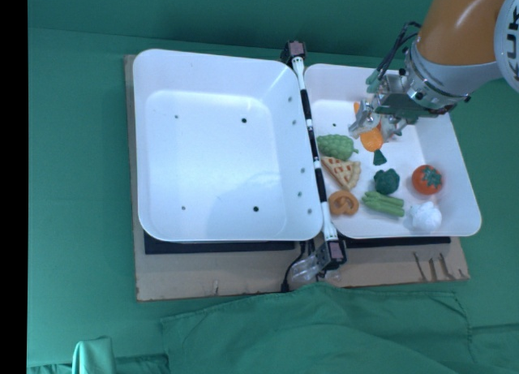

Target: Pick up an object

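Green cloth covers the worktop (81,161), on which 2 shallow white bins sit side by side on a cardboard sheet (203,283). Directly beneath the pincer (375,123), in the right-hand white plastic bin (462,202), lies an orange toy carrot with a dark green top (374,142), the likeliest target since the pincer hangs right over it. Whether its tips are spread or closed I cannot tell, and nothing shows as gripped. Just left of the pincer rests a bumpy light-green toy vegetable (336,147), below that an orange-red pizza wedge (345,173) and an orange ring-shaped piece (344,203). Below the pincer sit a dark green broccoli floret (387,180) and green bean bundle (383,204); a red tomato (427,179) and white cauliflower (424,217) lie to its lower right. Far left is the other white bin (162,72).
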`<state>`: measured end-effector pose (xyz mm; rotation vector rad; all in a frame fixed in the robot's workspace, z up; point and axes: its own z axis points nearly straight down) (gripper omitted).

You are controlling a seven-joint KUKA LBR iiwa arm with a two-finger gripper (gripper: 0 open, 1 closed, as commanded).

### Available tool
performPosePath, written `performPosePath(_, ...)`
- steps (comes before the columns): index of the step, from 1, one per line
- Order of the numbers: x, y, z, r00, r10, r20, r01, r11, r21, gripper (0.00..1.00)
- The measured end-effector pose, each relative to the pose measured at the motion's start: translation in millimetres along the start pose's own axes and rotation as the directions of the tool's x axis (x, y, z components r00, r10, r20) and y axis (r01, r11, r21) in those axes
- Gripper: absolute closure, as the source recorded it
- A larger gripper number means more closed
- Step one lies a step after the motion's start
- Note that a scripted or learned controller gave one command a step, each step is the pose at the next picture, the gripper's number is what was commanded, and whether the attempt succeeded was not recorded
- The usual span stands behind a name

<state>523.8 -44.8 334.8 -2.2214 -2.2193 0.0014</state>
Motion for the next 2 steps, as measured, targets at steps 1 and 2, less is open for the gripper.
performPosePath(1,29,-28,11,1.0,-0.001,0.0,0.001,1.0,0.0,1.0)
performPosePath(2,48,-50,7,1.0,-0.001,-0.001,0.001,1.0,-0.002,1.0)
